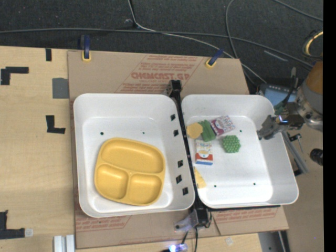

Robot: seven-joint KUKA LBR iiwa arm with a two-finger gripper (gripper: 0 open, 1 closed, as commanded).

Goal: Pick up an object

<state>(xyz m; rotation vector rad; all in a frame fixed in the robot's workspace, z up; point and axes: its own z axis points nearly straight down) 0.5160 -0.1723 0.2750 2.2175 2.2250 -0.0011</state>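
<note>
**Arm waits at the right rim while small objects cluster in the right bin**

At the far left, the wooden bench shows black tape marks. A sheet of brown cardboard lies under both bins, held at its back edge by two clips.

The left bin holds a yellow divided tray, with one wide section at the back and two smaller ones at the front. It lies flat, toward the front half of the bin.

A black divider runs between the two bins.

The right bin holds a small group of objects in its back left part. Nearest the divider is a round yellow piece, touching a green object just to its right. Behind and to the right of that lies a pink and white packet. A green bumpy ball sits a little apart, in front of the packet. A small white carton with red and blue print lies in front of the yellow piece. A thin yellow sliver rests against the bin's left wall, nearer the front.

The gripper sits at the right bin's right rim, well apart from the objects. Nothing lies between its fingers, but whether they are spread or closed cannot be told.

Black cables cross the dark floor behind the bench.
</note>
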